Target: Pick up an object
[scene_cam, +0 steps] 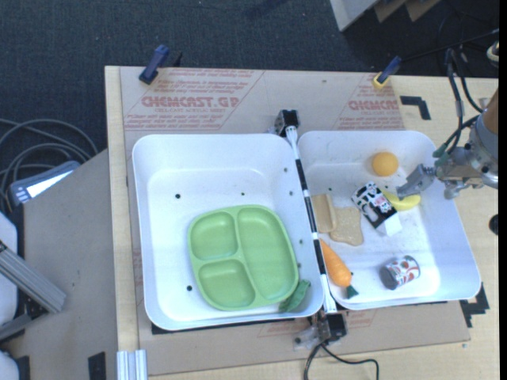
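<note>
A brown board bench (pixel 238 93) printed with "CHEMCAST G.P." in red lettering carries two shallow white plastic bins side by side, set over dark carpet. The left bin (pixel 158 165) holds a green three-compartment plastic tray (pixel 240 256) with a green scrap (pixel 297 296) at its lower right corner; the right bin (pixel 451 252) holds an orange ball (pixel 385 163), a black-and-white cow-patterned box (pixel 375 202), a yellow banana-like piece (pixel 407 203), a tan toast slice (pixel 345 226), a toy carrot (pixel 336 266) and a small printed can (pixel 400 271). The two-finger gripper (pixel 417 181) sits over the right bin's upper right area, just beside the yellow piece and the cow-patterned box; whether its fingers are spread or pressed together cannot be told, and nothing is visibly held.
</note>
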`<action>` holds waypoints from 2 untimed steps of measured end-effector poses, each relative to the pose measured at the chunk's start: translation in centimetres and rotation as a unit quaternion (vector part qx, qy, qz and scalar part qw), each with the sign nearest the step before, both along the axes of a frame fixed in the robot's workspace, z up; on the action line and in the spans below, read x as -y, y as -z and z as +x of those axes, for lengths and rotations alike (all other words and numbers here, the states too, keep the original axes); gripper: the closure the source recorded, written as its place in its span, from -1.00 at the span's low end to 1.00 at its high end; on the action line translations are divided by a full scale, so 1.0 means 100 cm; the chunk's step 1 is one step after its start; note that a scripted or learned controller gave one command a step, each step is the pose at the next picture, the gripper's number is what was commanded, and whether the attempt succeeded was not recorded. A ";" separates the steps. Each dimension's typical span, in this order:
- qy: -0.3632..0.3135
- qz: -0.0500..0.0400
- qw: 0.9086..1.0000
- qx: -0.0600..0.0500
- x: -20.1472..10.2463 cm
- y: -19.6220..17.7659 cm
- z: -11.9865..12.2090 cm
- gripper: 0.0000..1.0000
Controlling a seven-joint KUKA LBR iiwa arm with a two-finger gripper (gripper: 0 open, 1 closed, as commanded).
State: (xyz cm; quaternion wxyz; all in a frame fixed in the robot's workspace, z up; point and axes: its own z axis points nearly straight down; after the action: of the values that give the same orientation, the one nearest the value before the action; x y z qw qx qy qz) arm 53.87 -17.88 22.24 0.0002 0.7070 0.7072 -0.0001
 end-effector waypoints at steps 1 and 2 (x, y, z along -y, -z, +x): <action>0.000 0.000 1.000 0.001 -0.037 0.029 0.088 -1.00; 0.001 0.000 1.000 -0.001 -0.013 0.138 0.067 -1.00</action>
State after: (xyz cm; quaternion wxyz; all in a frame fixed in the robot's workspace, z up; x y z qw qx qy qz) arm 60.60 -16.62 8.43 -0.0003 0.7074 0.7068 -0.0004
